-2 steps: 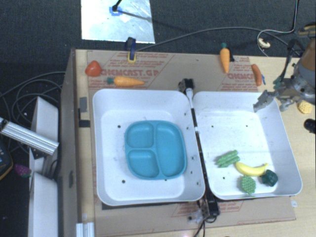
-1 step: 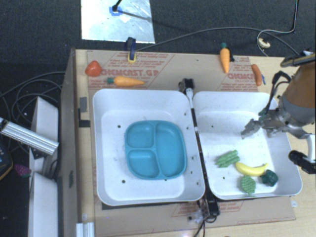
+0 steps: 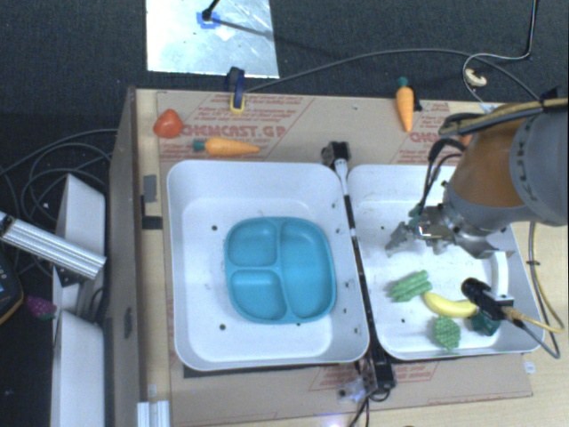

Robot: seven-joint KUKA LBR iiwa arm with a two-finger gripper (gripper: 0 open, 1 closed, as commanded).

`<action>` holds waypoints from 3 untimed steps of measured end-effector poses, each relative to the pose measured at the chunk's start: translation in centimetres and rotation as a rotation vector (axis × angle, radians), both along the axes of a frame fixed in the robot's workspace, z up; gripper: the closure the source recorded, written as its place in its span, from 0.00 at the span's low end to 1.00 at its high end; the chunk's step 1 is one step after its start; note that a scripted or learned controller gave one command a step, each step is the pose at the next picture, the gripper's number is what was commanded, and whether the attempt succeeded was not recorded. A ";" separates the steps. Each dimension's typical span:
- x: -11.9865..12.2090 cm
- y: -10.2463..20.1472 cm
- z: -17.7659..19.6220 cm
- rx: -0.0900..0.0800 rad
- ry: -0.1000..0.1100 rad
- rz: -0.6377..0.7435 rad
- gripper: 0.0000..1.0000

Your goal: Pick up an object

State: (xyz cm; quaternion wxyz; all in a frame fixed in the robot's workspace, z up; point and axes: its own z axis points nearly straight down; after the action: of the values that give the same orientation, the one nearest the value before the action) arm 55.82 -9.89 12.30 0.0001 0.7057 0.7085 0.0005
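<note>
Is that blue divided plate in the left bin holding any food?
Empty. The blue plate shows bare compartments; the banana lies in the right bin.

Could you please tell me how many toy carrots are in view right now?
2. One carrot lies on the cardboard behind the left bin, beside a tomato. The other carrot lies behind the right bin. The arm could hide more.

Bright, even overhead light; soft focus.
</note>
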 end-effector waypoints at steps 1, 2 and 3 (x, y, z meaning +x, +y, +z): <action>-7.2 0.4 -3.9 0.000 0.001 -0.003 0.00; -0.7 -5.5 -3.8 -0.002 -0.002 -0.004 0.00; -6.7 2.1 6.2 0.000 -0.002 0.000 0.00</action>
State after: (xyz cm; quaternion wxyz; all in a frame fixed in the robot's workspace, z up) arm 49.08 -7.76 18.49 0.0010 0.7058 0.7085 0.0013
